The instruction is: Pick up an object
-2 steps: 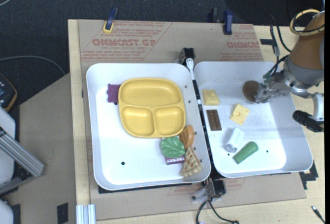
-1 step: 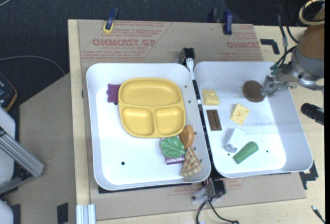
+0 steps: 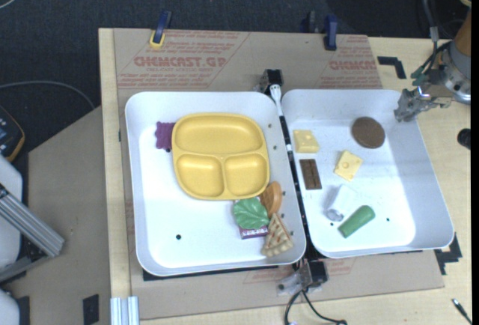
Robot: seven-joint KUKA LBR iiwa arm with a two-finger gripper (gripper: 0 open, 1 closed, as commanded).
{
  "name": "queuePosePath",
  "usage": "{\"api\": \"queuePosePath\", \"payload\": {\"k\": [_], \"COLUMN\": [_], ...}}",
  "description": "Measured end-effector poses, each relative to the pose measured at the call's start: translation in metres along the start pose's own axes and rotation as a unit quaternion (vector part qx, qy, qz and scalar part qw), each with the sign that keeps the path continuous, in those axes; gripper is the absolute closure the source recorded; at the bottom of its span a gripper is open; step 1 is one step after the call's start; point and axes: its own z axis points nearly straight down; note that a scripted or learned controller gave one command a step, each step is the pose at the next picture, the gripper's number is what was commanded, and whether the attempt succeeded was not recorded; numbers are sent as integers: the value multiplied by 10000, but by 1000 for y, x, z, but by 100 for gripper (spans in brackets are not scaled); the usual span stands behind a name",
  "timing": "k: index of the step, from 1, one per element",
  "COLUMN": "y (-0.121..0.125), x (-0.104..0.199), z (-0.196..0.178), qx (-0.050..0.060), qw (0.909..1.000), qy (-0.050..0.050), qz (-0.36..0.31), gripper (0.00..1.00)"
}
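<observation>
Objects for picking lie across two white bins set side by side on a cardboard-covered bench.

Left bin point(image 3: 150, 189):
- yellow divided tray point(image 3: 221, 155), three compartments, resting flat near the bin's far half;
- purple piece point(image 3: 164, 135), touching the tray's left edge and partly tucked behind it;
- orange-brown piece point(image 3: 272, 196), at the tray's near right corner;
- green leaf-shaped piece point(image 3: 251, 212), just in front of the tray, overlying a small dark red item;
- tan waffle-patterned wedge point(image 3: 278, 237), beside the leaf and close to the bin's near right corner.

Right bin point(image 3: 419, 189):
- brown round disc point(image 3: 368, 132), toward the far side;
- pale yellow block point(image 3: 305, 141), near the left wall;
- second yellow block point(image 3: 348, 165), mid-bin, between the disc and the green cylinder;
- dark brown bar point(image 3: 310, 174), lying lengthwise just in front of the first block;
- small whitish item point(image 3: 333, 205), too indistinct to identify;
- green cylinder point(image 3: 355, 221), tilted diagonally, touching that whitish item.

Gripper point(image 3: 410, 105): positioned over the far right corner of the right bin, just beside the rim, apart from the brown disc and all other contents. Nothing is visible between its tips; how widely they are parted cannot be told at this size.

Two clamps point(image 3: 158, 31) grip the cardboard's far edge.
</observation>
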Motion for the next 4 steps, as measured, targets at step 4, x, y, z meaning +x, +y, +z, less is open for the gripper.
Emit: {"api": "queuePosePath", "payload": {"k": [4], "y": [-99], "x": [119], "z": [-25], "qx": [65], "qw": [10000], "qy": [37], "qz": [-10], "gripper": [100]}}
